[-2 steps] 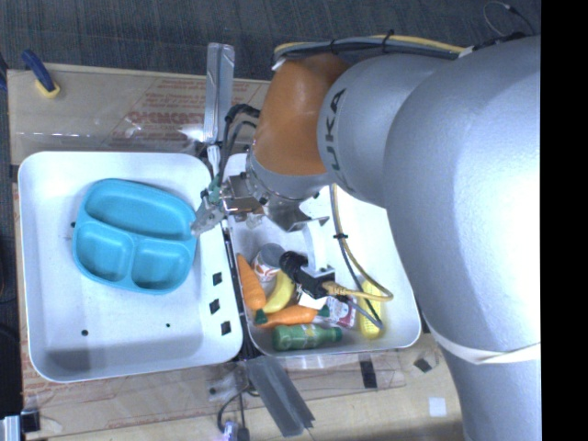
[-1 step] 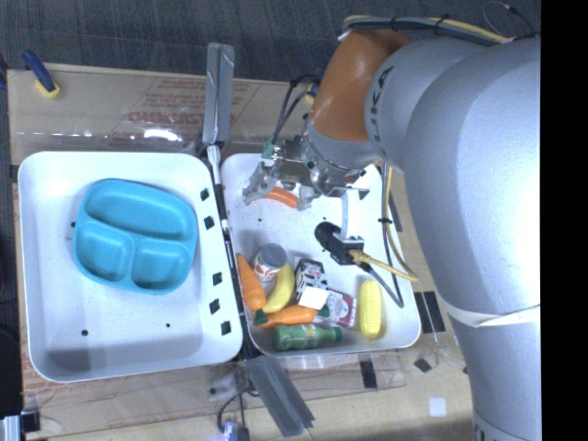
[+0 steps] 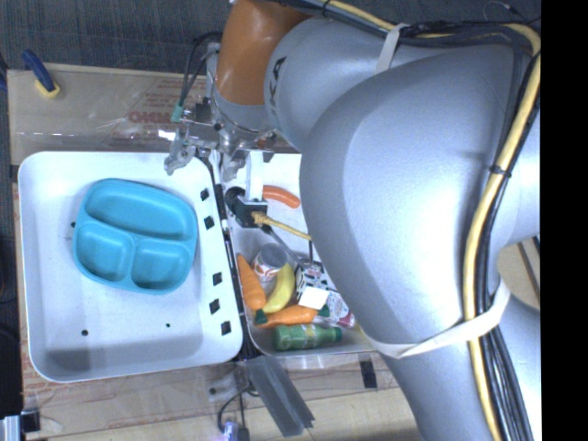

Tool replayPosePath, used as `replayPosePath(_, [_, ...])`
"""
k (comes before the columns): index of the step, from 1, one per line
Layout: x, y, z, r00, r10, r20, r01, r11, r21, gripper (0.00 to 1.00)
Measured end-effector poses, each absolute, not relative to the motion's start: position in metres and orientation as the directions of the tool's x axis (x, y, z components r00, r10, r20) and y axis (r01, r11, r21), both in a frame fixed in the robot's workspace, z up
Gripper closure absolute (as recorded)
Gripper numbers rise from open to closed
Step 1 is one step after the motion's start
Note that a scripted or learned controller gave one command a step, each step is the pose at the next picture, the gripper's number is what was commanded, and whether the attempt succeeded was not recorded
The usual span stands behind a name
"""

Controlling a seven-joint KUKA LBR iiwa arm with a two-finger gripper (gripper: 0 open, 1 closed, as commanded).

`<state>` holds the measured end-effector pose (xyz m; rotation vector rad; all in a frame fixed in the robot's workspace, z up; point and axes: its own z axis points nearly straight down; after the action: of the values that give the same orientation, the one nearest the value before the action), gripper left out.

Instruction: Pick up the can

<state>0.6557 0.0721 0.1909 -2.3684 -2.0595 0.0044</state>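
Gripper (image 3: 204,150) above the divider between the bins; finger spacing cannot be told. Can (image 3: 269,262), apparently upright, stands in the right bin (image 3: 276,349) beside a banana (image 3: 282,288) and carrots (image 3: 251,284).

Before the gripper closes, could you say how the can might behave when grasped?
The can looks rigid and smooth, so it may slip. It is wedged against the banana and a carrot, so lifting could disturb them. Freed, it would probably roll.
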Motion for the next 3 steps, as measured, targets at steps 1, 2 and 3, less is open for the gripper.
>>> replayPosePath(1, [0.658, 0.121, 0.093, 0.092, 0.996, -0.004, 0.996, -0.092, 0.007, 0.00])
replayPosePath(2, [0.638, 0.173, 0.093, 0.075, 0.997, -0.014, 0.997, -0.075, 0.005, 0.00])
replayPosePath(3, [0.656, 0.167, 0.220, 0.101, 0.995, 0.000, 0.995, -0.101, -0.001, 0.00])
